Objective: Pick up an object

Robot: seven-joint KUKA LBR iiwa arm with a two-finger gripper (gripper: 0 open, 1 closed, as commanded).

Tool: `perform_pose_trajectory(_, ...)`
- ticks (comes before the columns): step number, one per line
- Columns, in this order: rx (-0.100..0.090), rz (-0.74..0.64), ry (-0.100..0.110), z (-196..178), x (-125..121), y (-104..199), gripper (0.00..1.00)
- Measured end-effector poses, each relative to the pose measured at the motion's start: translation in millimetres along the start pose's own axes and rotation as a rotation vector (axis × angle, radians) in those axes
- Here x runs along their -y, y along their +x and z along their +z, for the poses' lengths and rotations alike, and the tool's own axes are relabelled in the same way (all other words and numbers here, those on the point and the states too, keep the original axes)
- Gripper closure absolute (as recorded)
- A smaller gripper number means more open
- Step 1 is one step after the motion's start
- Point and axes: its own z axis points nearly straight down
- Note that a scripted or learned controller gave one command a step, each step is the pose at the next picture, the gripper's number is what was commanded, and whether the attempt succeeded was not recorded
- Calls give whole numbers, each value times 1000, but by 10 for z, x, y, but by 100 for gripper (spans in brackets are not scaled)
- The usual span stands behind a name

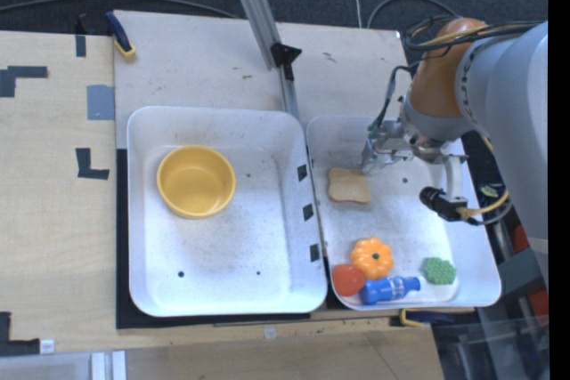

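Blue bottle [389,289] lengthwise left-right, cap right.

I see two bins side by side on the counter [205,58]. The left bin [267,218] has a bowl [196,181] in it, near its left wall. In the right bin [410,218], a bread slice [348,187] lies near the middle. A pumpkin [371,255], tomato [347,280], bottle [388,289] and broccoli [438,270] sit together along its front edge.

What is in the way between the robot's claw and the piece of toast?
Nothing visible. The gripper hangs just right of the toast in the right bin, with bare bin floor between them. The pumpkin sits nearer the front.
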Motion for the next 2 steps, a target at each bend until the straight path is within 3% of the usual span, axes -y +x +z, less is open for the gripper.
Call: perform_pose_trajectory(2, 1, 2, 2, -1105, -97, -73, 100)
